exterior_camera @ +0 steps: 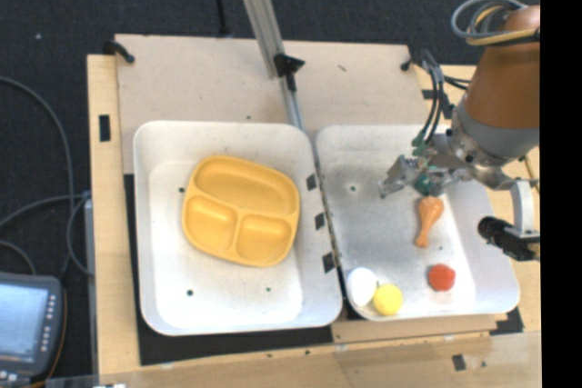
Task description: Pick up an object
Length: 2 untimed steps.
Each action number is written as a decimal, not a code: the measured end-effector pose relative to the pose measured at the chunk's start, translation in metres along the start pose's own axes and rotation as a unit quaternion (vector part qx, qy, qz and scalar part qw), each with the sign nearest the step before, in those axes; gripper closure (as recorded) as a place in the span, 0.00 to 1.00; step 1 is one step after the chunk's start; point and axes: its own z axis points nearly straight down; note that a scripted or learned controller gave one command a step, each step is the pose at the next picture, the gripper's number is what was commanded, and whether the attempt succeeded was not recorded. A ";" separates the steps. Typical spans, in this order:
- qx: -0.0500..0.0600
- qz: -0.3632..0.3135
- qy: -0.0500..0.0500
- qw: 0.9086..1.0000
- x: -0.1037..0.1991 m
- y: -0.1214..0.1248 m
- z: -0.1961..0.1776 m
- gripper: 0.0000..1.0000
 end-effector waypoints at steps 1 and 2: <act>0.000 0.001 0.000 1.000 0.000 0.000 0.000 0.00; 0.002 0.002 -0.001 1.000 -0.004 0.003 0.043 0.00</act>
